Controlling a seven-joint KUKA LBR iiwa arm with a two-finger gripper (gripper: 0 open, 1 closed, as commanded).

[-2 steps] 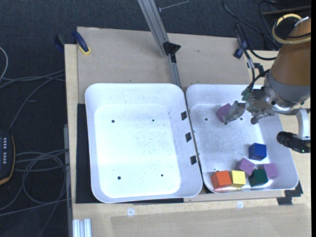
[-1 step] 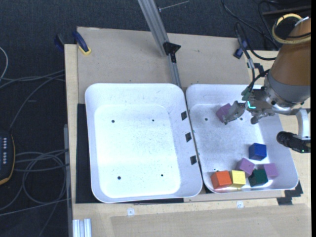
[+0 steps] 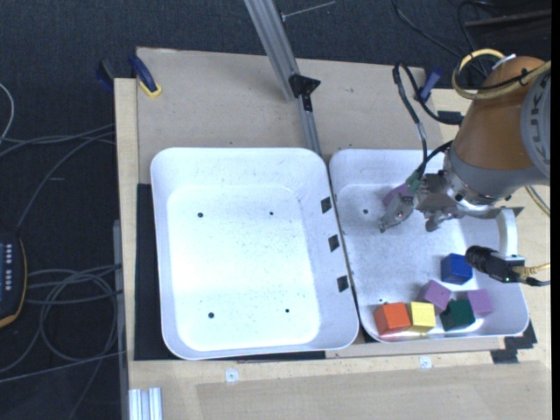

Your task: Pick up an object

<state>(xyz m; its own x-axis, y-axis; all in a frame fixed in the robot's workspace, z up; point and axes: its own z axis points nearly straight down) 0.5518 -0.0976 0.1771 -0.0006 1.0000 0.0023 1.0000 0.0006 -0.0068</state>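
- Blocks clustered at near edge of right bin (image 3: 350, 234): orange block (image 3: 393, 317), yellow block (image 3: 423, 314), green block (image 3: 457, 316), two purple blocks (image 3: 437, 292) and (image 3: 479, 302), blue block (image 3: 456, 268) just behind.
- Gripper (image 3: 409, 217) farther in, over bare bin floor, fingers spread, nothing between them.
- Likely to close on air: blocks well apart from fingers.
- Tight packing risks nudging neighbours aside.
- Left bin (image 3: 166, 234) alongside.

A robotics lab: bench (image 3: 219, 86) with bins (loose cables (image 3: 52, 278) on dark carpet).
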